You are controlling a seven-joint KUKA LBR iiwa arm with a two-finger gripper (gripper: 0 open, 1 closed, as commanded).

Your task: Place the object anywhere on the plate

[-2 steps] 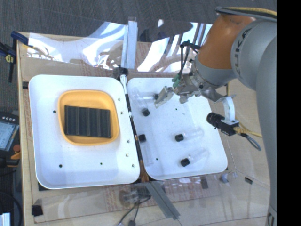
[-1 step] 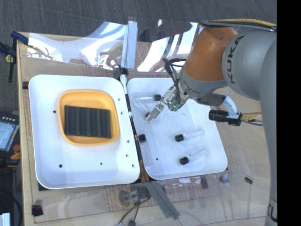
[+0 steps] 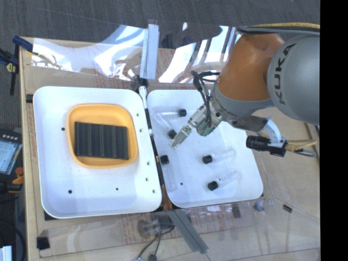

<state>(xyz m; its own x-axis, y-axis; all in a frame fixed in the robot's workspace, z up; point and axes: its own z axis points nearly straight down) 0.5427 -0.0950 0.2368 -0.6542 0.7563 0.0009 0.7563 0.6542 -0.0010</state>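
A yellow plate [image 3: 101, 115] with a dark ridged centre [image 3: 101, 140] lies in the left white bin [image 3: 51, 173]. Several small clear vials with black caps lie scattered in the right bin [image 3: 244, 192]: one near the back [image 3: 176, 113], one at the middle [image 3: 215, 157], one toward the front [image 3: 220, 182]. My gripper [image 3: 181, 137] hangs over the right bin's left half, tilted down toward the left, its tip beside a black cap [image 3: 172, 134]. I see nothing held in it.
Another black cap [image 3: 163, 159] lies near the divider between the bins. Crumpled clear plastic [image 3: 125, 42] sits behind the bins. The arm's bulky grey and orange body [image 3: 261, 75] covers the right bin's back right corner.
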